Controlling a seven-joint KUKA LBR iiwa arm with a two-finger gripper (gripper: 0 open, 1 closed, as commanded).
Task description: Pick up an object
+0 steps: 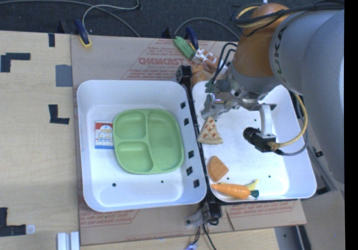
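left bin (pixel 89 131): a green plate (pixel 149 140) with compartments lies in the middle, and a small card (pixel 103 135) lies touching its left edge. neither is being handled.

right bin (pixel 291 184): a waffle wedge (pixel 211 131) lies near the left wall, flat on the floor. a cracker (pixel 217 168) lies below it, apart from it. a carrot (pixel 232 190) lies along the near wall. all three rest on the bin floor; none is lifted.

gripper (pixel 215 106): it hangs over the far left part of the right bin, just above the waffle wedge. the fingers look slightly parted and point down toward the wedge, though at this slant the state of the jaws cannot be told with confidence. nothing is seen between them.

judgement: the pick is not yet done. the arm appears positioned over the waffle wedge, the likely target. descent, closure on the wedge and the lift remain. the wedge lies flat and close to the wall, so a clean grasp may be awkward.
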